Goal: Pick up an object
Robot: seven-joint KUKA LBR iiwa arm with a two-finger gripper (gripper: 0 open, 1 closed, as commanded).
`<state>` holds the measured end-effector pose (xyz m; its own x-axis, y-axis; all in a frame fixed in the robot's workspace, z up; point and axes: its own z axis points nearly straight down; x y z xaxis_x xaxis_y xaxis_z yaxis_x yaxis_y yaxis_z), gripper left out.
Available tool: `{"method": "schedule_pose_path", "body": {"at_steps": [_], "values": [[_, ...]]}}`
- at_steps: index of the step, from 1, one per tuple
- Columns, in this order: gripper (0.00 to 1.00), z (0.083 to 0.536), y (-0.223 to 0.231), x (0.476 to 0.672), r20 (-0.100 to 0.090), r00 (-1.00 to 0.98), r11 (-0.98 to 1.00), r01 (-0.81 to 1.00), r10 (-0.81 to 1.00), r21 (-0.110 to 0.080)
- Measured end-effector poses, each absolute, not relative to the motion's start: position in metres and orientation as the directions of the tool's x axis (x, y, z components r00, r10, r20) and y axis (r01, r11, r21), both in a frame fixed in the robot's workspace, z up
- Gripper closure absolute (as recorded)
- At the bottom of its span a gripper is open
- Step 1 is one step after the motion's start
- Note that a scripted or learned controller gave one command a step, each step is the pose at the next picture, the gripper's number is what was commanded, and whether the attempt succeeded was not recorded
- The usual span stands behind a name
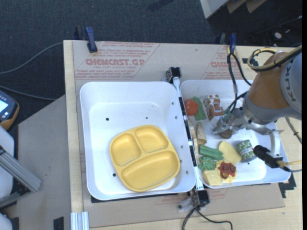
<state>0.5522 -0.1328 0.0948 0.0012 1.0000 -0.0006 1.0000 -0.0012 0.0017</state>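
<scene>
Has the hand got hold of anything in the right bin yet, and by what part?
It cannot be told. The hand is down in the right bin among the toy food, but no item visibly sits between its tips.

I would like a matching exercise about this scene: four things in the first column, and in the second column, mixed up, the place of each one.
Things:
1. yellow divided plate
2. red tomato toy
3. green-labelled can
4. blue clamp

Places:
A. far end of the right bin, close to the wall shared by the bins
B. far left edge of the board
C. lying in the left bin
D. right bin, near the gripper

Pairs: 1-C, 2-A, 3-D, 4-B
</scene>
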Motion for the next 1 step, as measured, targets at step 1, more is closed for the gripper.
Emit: {"method": "schedule_pose_path", "body": {"at_steps": [1], "values": [[1.0, 0.1909, -0.0326, 0.5655, 0.003, -0.012, 0.012, 1.0, 1.0, 0.011]]}}
